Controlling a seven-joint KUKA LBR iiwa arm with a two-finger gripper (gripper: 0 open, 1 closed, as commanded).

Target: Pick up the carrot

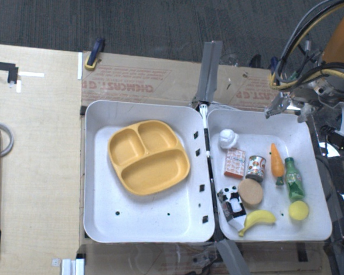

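Observation:
The carrot is small and orange and lies lengthwise in the right bin, in its right half. It sits between a small can and a green bottle. My gripper hangs over the bin's far right corner, above and well behind the carrot, and nothing is seen in it. The grey arm with its cables rises from it toward the upper right.
Also in the right bin are a white ball-like item, a red-and-white box, a brown disc, a black-and-white toy, a banana and a lemon. A yellow divided plate lies in the left bin.

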